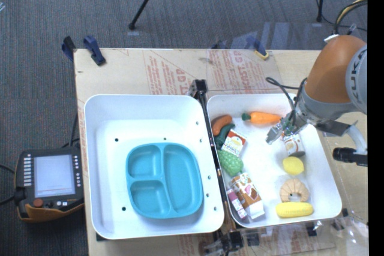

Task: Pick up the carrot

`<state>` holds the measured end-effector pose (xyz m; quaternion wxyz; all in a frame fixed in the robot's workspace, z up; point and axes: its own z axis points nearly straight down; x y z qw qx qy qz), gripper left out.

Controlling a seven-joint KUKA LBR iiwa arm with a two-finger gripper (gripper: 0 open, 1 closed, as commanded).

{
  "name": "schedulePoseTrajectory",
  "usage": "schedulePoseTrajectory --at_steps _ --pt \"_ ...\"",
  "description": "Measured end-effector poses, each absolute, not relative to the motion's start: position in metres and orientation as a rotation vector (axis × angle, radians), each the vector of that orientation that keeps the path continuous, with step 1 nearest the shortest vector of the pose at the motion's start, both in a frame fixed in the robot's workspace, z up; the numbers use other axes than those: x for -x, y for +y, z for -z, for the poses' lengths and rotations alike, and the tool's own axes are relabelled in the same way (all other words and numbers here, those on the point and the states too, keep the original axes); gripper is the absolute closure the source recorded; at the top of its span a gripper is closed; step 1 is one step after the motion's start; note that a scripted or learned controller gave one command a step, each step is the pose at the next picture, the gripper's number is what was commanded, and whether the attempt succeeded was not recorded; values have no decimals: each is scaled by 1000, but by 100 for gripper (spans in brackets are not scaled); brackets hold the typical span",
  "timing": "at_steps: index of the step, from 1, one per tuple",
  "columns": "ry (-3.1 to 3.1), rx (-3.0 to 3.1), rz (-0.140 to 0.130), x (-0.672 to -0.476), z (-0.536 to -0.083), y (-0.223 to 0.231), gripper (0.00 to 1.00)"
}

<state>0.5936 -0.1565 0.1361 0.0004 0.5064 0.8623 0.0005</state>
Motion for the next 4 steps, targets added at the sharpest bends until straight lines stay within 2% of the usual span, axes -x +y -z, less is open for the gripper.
schedulePoseTrajectory --at_steps 1,2,3,4 --pt "2844 -1344 0 -589 -86 -170 100" --pt "2671 -1626 -6 -591 -239 -167 100" --pt "2581 -1801 2 -567 -185 -90 100" --pt "2724 -1556 -1 -574 -247 -117 100"
